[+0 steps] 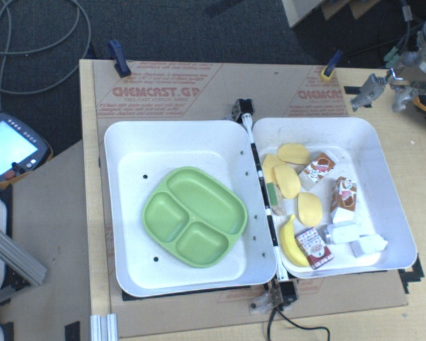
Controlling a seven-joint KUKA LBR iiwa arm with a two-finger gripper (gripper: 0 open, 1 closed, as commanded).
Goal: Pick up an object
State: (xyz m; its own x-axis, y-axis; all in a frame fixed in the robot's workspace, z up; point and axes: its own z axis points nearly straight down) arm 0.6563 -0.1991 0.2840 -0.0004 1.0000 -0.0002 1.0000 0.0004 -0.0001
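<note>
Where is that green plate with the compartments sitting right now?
The green plate lies flat in the left bin, toward its front right, near the divider that separates it from the right bin of toy food.

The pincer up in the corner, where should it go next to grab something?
Probably swing the pincer down over the right bin, since it sits beyond the bin's far corner and all the small items, like the banana, lie there.

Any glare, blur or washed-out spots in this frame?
Camera view: lighting even, shadows soft; the small handheld screen at the left edge is blown out to white; the white items in the right white bin barely separate from its floor; the green divided plate is sharp, and the gripper slightly soft.
</note>
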